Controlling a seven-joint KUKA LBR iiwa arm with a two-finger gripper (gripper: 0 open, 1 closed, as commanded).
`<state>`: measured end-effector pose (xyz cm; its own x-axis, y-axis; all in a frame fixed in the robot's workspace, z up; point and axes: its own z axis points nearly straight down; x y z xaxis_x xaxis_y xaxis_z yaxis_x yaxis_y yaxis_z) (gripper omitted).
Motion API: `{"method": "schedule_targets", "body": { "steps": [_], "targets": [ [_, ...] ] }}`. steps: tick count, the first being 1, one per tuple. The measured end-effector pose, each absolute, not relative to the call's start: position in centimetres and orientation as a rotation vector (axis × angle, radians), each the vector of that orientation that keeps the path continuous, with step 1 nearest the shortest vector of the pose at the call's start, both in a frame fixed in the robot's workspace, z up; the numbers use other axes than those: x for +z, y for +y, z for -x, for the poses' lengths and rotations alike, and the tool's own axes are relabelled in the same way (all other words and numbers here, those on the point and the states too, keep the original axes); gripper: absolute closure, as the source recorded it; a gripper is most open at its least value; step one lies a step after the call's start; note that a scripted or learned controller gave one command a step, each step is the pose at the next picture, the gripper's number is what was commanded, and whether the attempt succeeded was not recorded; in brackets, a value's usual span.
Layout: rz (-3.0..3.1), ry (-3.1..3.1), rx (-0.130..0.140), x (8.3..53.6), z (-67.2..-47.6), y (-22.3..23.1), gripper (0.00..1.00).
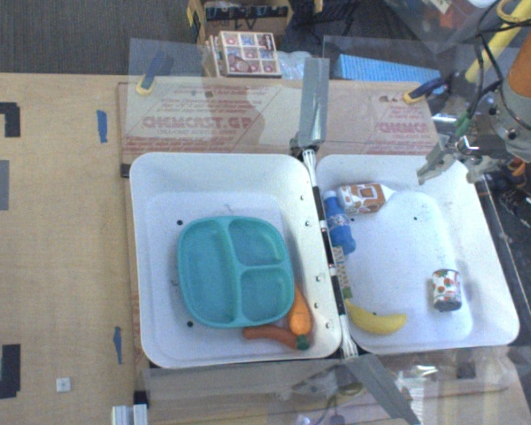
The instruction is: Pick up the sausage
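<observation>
The sausage [270, 333] lay at the lower edge of the left bin [150, 180], wedged beside the carrot [301, 312] and against the teal plate [234, 273]. The gripper [442, 159] hung at the upper right of the frame, fingers spread, holding nothing. A grab there risked catching the carrot instead, or jamming on the plate's rim.

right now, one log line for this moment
claw: open, above right bin far edge | sausage: left bin, near edge beside teal plate | grasp: not yet
</observation>
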<state>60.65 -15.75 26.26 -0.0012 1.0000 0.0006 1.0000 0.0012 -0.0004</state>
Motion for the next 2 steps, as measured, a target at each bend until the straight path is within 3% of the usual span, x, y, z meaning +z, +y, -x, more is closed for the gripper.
{"method": "schedule_targets", "body": {
  "steps": [1, 2],
  "targets": [
    [1.695, -2.655, -0.002, 10.1, -60.6, -10.5, 0.0],
    [1.904, -2.46, 0.023, 8.6, -66.1, -12.1, 0.0]
  ]
}}
